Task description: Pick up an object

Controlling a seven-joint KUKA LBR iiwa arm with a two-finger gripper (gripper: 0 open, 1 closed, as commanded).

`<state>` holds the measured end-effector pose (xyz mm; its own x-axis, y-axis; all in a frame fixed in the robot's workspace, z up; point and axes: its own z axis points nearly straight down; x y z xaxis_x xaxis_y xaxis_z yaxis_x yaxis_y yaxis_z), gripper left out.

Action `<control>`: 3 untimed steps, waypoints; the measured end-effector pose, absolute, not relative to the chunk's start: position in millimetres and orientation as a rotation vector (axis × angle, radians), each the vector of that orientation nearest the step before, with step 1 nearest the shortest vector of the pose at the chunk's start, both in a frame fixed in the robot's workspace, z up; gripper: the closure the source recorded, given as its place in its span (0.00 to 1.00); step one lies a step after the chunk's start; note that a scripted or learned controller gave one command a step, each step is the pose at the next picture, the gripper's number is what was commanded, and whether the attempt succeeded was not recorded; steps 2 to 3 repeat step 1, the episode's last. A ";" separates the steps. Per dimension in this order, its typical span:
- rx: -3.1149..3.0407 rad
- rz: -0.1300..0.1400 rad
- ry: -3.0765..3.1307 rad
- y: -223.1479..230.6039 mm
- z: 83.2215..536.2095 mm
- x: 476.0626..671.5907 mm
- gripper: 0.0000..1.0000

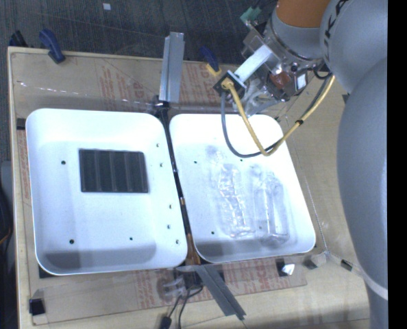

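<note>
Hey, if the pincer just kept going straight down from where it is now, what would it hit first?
Probably the far rim of the right bin. The pincer hangs above that edge, short of the clear plastic bottles lying nearer the camera. Depth is hard to judge from this slanted view, so it might land just inside.

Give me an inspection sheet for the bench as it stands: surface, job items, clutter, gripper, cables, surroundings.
Surface: bench bears two white bins side by side, left bin and right bin.
Job's things: two clear plastic bottles lie in the right bin, faint against the white; a dark ribbed pad lies flat in the left bin.
Clutter: nothing seen.
Gripper: gripper hovers above the right bin's far edge, apart from the bottles.
Cables: a yellow and a black cable loop from the wrist over the right bin.
Surroundings: blue clamps at the bench's far edge; metal brackets at the bins' seam.
</note>
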<state>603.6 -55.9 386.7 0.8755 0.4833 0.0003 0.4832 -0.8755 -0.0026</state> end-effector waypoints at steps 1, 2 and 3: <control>-3.037 0.008 -0.794 -99.6 342.2 595.4 1.00; -3.037 0.008 -0.794 -99.6 342.2 595.4 1.00; -3.037 0.008 -0.794 -99.6 342.2 595.4 1.00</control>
